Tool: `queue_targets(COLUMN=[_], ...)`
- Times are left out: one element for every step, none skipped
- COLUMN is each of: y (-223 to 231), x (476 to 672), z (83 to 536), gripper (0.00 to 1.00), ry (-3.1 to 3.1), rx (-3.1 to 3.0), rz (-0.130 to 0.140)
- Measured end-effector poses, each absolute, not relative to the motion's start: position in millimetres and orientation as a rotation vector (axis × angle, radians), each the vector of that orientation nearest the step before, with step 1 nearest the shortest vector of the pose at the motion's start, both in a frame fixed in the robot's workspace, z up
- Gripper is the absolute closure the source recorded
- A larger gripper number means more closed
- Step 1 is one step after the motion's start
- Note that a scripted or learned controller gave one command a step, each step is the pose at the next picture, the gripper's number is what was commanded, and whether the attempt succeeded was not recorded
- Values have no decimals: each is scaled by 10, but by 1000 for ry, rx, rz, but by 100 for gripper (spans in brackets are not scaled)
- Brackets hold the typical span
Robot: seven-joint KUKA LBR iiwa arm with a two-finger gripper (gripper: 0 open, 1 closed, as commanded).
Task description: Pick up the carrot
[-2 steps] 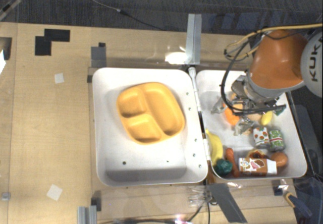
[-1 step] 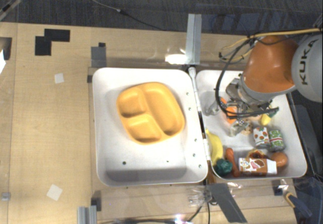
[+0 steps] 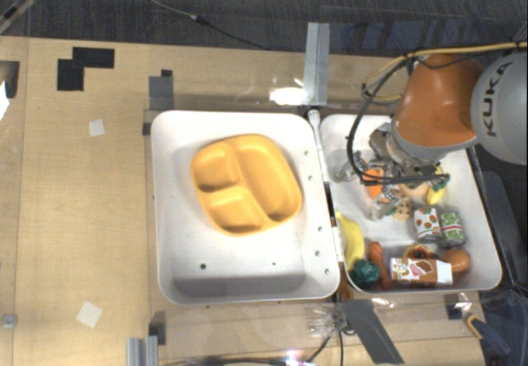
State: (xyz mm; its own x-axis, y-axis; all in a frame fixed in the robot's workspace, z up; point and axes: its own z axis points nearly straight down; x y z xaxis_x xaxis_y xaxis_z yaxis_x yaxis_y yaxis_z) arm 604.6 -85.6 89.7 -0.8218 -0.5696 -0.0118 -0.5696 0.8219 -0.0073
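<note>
My gripper [image 3: 386, 185] reaches down into the upper middle of the right bin [image 3: 487, 261], mostly hidden under the orange wrist band [image 3: 436, 109]. A small orange piece, which I take for the carrot [image 3: 374, 181], shows right at the gripper's left side, partly covered by it. From this angle I cannot make out whether the carrot is touched or held.
Several toy foods crowd the right bin: a yellow banana [image 3: 353, 239], a reddish sausage-like piece [image 3: 377, 254], a green item [image 3: 365, 274], a sauce bottle [image 3: 421, 271] and small cans [image 3: 439, 224]. A yellow divided plate [image 3: 243, 183] lies in the left bin [image 3: 173, 257].
</note>
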Motion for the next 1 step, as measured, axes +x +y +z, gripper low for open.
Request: queue_targets(y=[-847], x=[6031], z=[898], gripper=[0], ry=[2957], rx=[-1018], rz=[-7])
